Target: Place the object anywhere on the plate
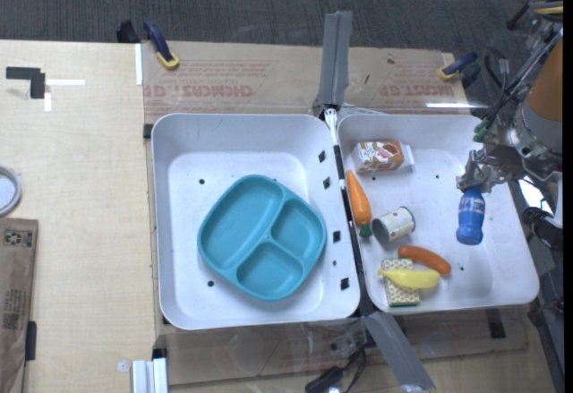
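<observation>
Gripper (479, 178) over right bin (501, 293), touching blue bottle (470, 217) top; finger state indeterminate, grasp unconfirmed. Plate (260, 237) in left bin (170, 203) bare: pick, transfer, placement all outstanding.

The grey arm (537, 127) reaches in from the right, its orange band at the view's edge. Its gripper (477, 176) points downward at the wrist's end.

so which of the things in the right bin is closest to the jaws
The blue bottle, standing right under the gripper at the bin's right side. The carrot, can, sausage and banana lie further left.
</observation>
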`<action>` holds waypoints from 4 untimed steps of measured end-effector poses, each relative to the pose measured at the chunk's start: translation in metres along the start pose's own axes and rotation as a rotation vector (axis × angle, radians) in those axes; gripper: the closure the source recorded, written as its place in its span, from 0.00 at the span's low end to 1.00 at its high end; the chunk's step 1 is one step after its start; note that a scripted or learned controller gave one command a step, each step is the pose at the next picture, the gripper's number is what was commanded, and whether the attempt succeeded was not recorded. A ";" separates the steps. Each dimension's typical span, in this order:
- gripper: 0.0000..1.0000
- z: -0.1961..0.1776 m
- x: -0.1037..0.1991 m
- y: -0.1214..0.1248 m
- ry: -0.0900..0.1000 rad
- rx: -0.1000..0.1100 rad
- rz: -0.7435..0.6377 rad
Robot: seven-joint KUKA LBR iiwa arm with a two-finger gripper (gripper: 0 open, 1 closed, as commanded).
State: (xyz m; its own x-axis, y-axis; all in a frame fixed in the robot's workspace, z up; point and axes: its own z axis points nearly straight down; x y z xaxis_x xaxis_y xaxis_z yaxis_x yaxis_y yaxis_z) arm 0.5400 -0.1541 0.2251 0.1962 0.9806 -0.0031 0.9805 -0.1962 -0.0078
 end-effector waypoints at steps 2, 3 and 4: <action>1.00 0.019 -0.076 -0.048 0.003 0.000 -0.119; 1.00 0.044 0.018 -0.066 0.002 0.000 -0.113; 1.00 0.038 0.113 -0.085 0.001 -0.001 -0.056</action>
State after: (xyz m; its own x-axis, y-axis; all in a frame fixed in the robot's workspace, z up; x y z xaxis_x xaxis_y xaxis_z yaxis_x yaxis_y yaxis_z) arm 0.4785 -0.0265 0.1879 0.1408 0.9900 -0.0018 0.9900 -0.1408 -0.0067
